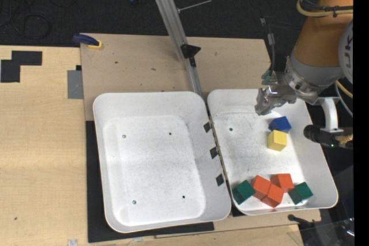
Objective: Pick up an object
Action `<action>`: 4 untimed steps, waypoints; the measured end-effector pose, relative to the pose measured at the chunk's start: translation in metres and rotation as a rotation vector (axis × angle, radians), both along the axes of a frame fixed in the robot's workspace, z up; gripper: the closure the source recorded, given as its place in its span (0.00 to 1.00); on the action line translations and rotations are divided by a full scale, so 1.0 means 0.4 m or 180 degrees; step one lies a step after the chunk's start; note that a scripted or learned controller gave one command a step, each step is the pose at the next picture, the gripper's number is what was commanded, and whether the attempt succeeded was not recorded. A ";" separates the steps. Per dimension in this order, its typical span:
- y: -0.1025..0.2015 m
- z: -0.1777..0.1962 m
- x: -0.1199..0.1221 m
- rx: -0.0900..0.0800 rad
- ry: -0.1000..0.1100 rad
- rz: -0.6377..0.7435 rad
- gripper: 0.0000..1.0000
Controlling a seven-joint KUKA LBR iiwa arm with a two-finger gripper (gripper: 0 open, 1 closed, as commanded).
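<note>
The right bin (242, 141) holds several blocks. A blue block (280, 123) lies near its far right side, with a yellow block (277, 140) just in front of it. Along the near edge sit a green block (243, 190), orange blocks (270, 188) and another green block (300, 192). My gripper (266, 102) hangs over the far part of the right bin, just left of and above the blue block. Nothing shows between its fingers.
The left bin (153, 161) stands beside the right one, with black clips (213, 151) along the shared edge. A slanted aluminium rail (173, 20) rises behind the bins. A blue and yellow clamp (87, 40) lies at the bench's far left corner.
</note>
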State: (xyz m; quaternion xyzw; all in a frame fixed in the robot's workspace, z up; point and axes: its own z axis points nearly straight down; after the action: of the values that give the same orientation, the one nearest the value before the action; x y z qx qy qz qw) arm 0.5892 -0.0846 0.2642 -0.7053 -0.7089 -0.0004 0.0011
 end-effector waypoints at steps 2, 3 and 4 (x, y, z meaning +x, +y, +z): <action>0.207 -0.062 0.099 -0.0004 0.0001 -0.0006 1.00; 0.339 -0.097 0.120 -0.0003 0.0002 -0.0005 1.00; 0.442 -0.106 0.155 -0.0004 0.0001 -0.0007 1.00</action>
State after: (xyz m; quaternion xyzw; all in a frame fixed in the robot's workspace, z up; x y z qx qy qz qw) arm 0.6512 0.0922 0.2216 -0.7061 -0.7082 0.0002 0.0007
